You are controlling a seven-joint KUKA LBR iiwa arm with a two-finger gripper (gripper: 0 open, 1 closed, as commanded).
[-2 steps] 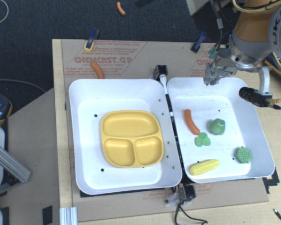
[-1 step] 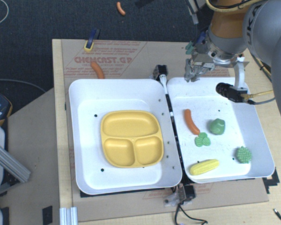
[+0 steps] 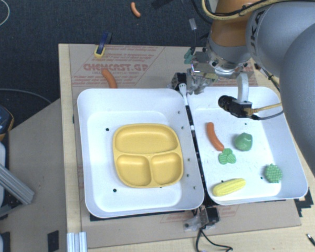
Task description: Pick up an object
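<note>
1. The arm [image 3: 283, 51] enters from the right and reaches over the far edge of the right bin. Its grey bulk covers that bin's far right corner, which keeps the near contents open to the camera.
2. The worktop [image 3: 142, 67] carries both bins side by side, their inner walls touching, so transfer between them needs a short travel.
3. The left bin [image 3: 92, 140] holds the yellow divided tray [image 3: 147, 154] at its centre, lying flat with its compartments facing up.
4. The right bin [image 3: 252, 188] holds the candidate objects, all lying loose and apart, which leaves clearance for a grasp: the corn cob [image 3: 229, 186] at the near wall, the orange sausage [image 3: 214, 136] near the dividing wall, the green pepper [image 3: 244, 141], the broccoli piece [image 3: 227, 157] just beside it, and the green bumpy piece [image 3: 273, 173] to the right.
5. The tool [image 3: 199, 80] hangs at the far end of the dividing wall, well apart from every object. Whether it is spread or pressed together cannot be told. Judgement: no object is yet picked.
</note>
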